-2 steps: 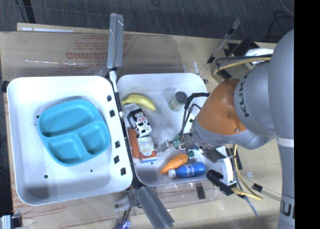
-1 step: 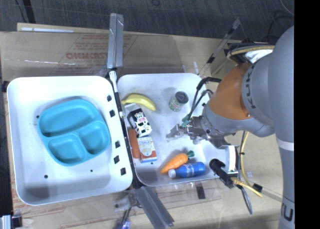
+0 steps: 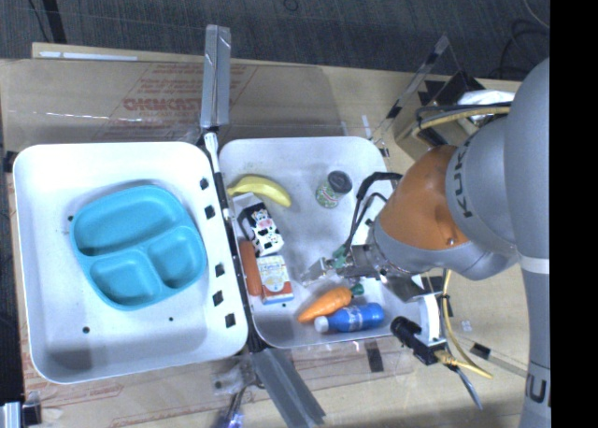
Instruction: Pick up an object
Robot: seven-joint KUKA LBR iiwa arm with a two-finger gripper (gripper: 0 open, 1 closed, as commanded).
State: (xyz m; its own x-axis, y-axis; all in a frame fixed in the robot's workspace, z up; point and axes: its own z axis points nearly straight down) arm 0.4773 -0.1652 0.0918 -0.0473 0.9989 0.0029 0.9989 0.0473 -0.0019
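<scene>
Reaching is the step you are watching: the gripper (image 3: pixel 327 267) is hanging low in the right bin (image 3: pixel 308 150), just above the carrot (image 3: pixel 325 304) and bottle (image 3: pixel 353 319); its jaw state, you cannot tell. Next you are needing descent, then closure.

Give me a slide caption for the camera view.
KUKA arm's gripper low in the right bin above carrot and blue bottle; banana beyond.

Blue 3-compartment tray (image 3: pixel 138 244) lies in the left white bin (image 3: pixel 47 323).
</scene>
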